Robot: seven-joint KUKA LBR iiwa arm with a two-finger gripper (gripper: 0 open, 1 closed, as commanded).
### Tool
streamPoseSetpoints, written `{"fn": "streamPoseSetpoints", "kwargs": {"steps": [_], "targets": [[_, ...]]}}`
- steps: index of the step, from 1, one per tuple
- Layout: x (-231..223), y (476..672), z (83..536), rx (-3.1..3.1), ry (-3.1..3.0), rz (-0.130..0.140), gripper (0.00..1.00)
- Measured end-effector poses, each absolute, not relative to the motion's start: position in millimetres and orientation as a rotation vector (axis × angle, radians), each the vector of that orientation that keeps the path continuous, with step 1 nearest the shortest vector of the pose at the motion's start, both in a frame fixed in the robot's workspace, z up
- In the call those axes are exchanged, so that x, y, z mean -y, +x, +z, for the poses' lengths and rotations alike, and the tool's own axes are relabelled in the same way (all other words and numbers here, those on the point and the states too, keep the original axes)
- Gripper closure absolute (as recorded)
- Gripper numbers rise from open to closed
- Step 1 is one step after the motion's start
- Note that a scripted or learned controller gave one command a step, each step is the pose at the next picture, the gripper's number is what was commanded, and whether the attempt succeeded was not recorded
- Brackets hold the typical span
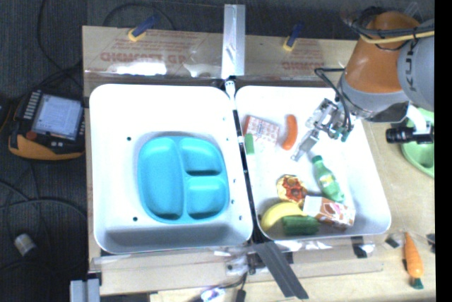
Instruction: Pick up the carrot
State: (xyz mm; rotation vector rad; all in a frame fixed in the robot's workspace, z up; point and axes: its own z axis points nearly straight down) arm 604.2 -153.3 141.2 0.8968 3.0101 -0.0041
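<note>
banana (270, 213) and a dark green vegetable (300, 225) sit closest to me, against the near wall of the right bin (378, 184), well on the near side of the carrot (289, 131). the carrot is a short orange piece lying flat on the white floor in the far half of that bin, roughly end-on to me. just to its left is a red and white packet (261, 128). between the carrot and the banana i see a round yellow and red item (291, 188), and to the near right of the carrot a green bottle (327, 178) above a small carton (336, 213).

the gripper (319, 130) hangs just to the right of the carrot, close beside it but apart from it, on the grey arm (374, 75) with its orange band. whether it is open or closed i cannot tell from where i stand.

i'd call this the approach step: the carrot is not yet grasped. the next move calls for a short shift left until the gripper is over the carrot, a turn of the wrist to straddle its narrow width, then a descent to the floor without nudging the packet.

far to the near right of the carrot, out on the bench, lies an orange stick with a green tip (413, 262); i take the piece in the bin to be the target.
</note>
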Motion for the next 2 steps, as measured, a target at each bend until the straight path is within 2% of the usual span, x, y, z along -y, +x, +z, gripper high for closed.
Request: {"fn": "streamPoseSetpoints", "kwargs": {"steps": [1,2], "targets": [[148,622.2,195,-2.834,1.351,-0.002,0.00],[158,635.6,257,-2.859,1.295,0.000,0.00]]}}
